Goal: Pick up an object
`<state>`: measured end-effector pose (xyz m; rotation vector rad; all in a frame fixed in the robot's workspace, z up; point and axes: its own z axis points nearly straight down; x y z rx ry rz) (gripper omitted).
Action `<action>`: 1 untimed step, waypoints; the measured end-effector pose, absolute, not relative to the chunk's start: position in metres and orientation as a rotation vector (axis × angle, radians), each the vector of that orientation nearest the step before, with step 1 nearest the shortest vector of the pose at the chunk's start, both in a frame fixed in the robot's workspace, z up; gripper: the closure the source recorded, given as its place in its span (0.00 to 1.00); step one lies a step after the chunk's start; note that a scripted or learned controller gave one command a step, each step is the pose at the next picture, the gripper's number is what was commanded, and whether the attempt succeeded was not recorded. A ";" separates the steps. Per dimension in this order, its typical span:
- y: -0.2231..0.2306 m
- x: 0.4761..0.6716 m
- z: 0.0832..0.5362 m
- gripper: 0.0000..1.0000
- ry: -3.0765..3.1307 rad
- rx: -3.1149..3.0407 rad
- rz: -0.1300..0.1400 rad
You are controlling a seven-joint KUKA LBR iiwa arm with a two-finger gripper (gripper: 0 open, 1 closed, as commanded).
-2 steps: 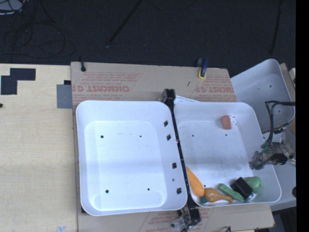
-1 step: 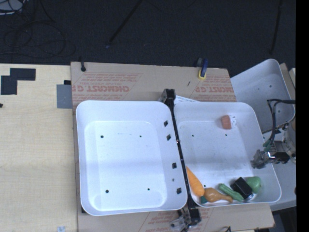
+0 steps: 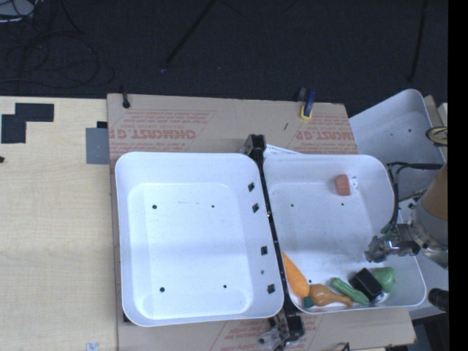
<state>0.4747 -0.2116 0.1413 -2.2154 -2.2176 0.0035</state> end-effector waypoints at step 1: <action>-0.213 0.475 0.154 1.00 -2.217 -2.220 0.002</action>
